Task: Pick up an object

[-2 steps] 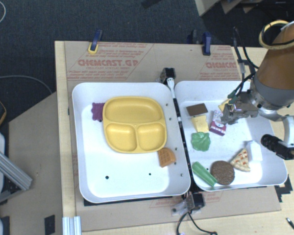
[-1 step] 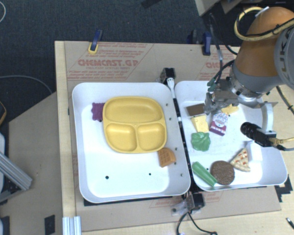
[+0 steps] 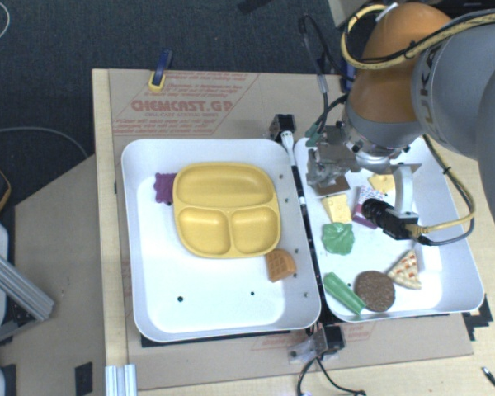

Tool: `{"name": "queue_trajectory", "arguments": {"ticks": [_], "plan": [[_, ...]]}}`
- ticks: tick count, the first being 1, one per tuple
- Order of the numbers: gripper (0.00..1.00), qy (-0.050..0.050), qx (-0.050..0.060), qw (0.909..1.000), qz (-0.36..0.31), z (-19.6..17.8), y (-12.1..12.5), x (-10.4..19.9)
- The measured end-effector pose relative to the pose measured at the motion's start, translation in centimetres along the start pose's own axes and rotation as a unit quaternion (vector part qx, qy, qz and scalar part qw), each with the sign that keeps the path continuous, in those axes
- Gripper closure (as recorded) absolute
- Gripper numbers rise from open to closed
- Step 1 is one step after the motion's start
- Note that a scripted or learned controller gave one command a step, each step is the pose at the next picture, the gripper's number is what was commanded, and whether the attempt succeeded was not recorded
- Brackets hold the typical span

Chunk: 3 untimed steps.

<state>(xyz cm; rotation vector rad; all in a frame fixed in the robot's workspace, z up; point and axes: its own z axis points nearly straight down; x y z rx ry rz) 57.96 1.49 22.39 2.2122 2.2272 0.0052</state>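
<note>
Your tool [image 3: 328, 174] low in the right bin [image 3: 454, 246], grip state unclear, cheese wedge [image 3: 337, 209] just below it, green lump [image 3: 339, 238] below that.

Arm [image 3: 445, 73] enters from right, grey, orange band above wrist. Wrist bent downward. Gripper [image 3: 328, 172] low, pointing down. Black cable loops off wrist. Finger state not discernible from this angle.

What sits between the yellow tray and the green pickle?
In the camera view, a brown bread piece lies between the yellow tray and the green pickle, then the bin walls.
</note>
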Motion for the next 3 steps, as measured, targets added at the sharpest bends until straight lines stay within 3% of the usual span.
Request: {"name": "queue_trajectory", "arguments": {"ticks": [1,2,3], "plan": [[1.0,0.0,0.0,1.0,0.0,0.6,2.3,5.8],[1.0,-0.001,0.0,1.0,0.002,0.9,3.3,8.1],[1.0,0.0,0.0,1.0,0.002,-0.8,4.1,7.6]]}}
